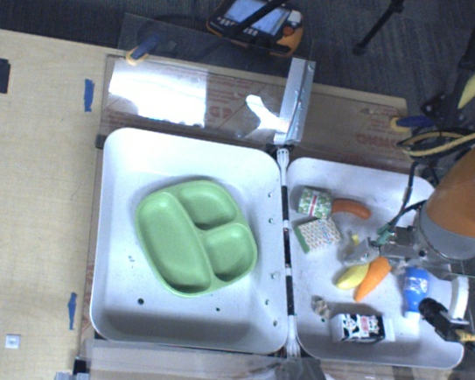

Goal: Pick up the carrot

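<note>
Camera view is showing the carrot [372,278] lying beside the pincer [389,240]; I cannot tell its state. Carrot is looking light, smooth; grabbing its fat middle seems best.

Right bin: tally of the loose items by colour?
Orange: 2, the carrot and a sausage
Yellow: 1, a lemon
Green-and-white: 2, a can and a box
Blue: 1, a bottle
Black-and-white: 1, a carton
Total: 7
</note>
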Robot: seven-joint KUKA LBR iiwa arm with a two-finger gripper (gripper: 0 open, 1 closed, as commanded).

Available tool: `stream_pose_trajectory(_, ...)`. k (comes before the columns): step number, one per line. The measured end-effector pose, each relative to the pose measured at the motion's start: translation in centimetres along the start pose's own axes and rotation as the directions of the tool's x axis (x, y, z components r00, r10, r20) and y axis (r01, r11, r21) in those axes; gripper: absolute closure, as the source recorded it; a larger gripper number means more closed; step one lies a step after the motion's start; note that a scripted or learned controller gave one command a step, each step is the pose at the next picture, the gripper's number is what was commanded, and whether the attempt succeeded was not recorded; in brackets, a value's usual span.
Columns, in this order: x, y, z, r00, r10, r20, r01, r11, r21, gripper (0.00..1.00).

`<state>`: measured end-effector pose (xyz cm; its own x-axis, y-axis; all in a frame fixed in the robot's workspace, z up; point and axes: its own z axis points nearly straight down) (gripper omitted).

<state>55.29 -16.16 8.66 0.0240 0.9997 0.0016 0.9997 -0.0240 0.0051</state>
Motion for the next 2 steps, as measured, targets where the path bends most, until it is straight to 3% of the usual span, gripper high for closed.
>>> stream_pose_trajectory(1, -0.1, 0.1, -0.9, 1.0, 0.003, 0.002, -0.003, 1.0, -0.002, 1.0)
stream_pose_trajectory(2, 8.8, -0.2, -9.7, 1.0, 0.023, 0.002, -0.023, 1.0, 0.006, 1.0)
